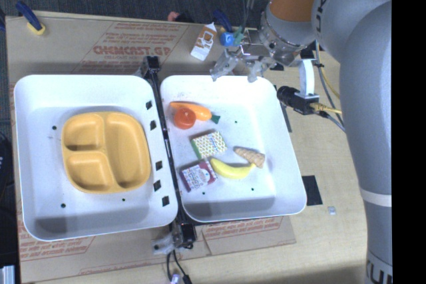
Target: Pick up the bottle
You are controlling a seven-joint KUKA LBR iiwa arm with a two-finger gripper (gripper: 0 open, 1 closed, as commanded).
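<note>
A small white and orange bottle-like item lies on the cardboard beyond the far edge of the right bin; it is too small to tell more. My gripper hangs over the far rim of the right bin, to the right of that item and a little nearer. Its fingers are spread open with nothing between them.
The right bin holds a carrot, an orange ball, a green box, a pink box, a banana and a cone-shaped pastry. A yellow divided tray sits in the left bin. Blue clamps grip the cardboard.
</note>
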